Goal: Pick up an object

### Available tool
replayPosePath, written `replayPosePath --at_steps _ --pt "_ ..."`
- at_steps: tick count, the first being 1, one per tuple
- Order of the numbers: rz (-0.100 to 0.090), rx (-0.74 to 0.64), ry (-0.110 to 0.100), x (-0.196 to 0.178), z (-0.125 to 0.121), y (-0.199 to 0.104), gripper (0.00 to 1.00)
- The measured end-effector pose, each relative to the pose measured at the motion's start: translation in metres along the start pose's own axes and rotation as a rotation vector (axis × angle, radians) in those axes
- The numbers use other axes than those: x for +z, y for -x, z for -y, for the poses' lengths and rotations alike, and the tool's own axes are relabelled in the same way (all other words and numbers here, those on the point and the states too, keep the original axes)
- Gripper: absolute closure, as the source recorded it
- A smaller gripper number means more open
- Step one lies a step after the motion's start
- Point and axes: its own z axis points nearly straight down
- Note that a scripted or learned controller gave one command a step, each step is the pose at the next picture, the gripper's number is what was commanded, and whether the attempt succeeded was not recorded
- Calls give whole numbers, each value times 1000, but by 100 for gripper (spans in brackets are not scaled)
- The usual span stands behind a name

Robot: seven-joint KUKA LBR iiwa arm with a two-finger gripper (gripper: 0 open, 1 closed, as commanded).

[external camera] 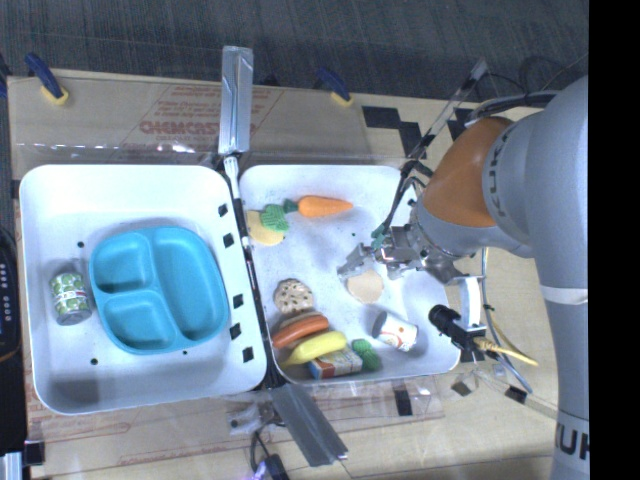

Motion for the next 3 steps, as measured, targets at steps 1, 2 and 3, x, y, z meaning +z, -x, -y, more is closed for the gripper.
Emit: replayPosePath --at_steps 1,2,3 --pt "2 -87 2 31 -40 7 0" --pt "2 -173 1 30 25 22 0" --pt "1 -179 3 30 -64 17 0"
